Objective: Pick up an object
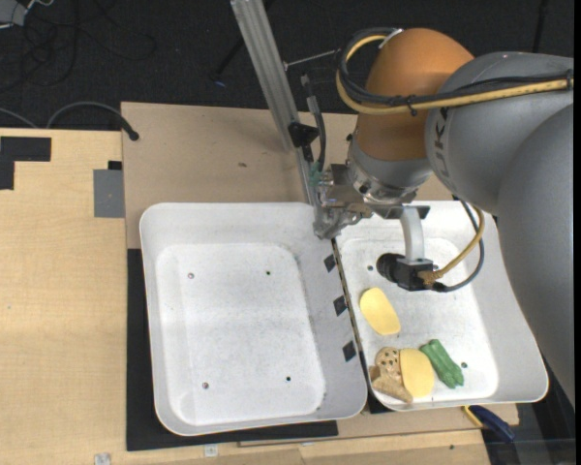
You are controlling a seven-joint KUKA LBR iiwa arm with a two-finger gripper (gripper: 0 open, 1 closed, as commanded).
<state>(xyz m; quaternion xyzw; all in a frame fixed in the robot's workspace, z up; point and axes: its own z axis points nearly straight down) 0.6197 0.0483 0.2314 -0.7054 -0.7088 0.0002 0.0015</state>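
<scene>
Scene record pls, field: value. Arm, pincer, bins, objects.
arm: grey arm with orange band, in from the right
pincer: pincer at the divide between the bins, far end
left: shallow left white bin
right: shallow right white bin, holds all four objects
object 1: yellow oval piece, mid-bin near the divide
object 2: tan holed chunk, near corner
object 3: yellow rounded block, touching object 2
object 4: green elongated piece, beside object 3

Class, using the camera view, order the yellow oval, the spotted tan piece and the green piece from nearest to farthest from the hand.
1. Yellow oval, mid right bin, nearest the hand.
2. Spotted tan piece, bin's front-left corner, and green piece to its right: too close to call.
</scene>
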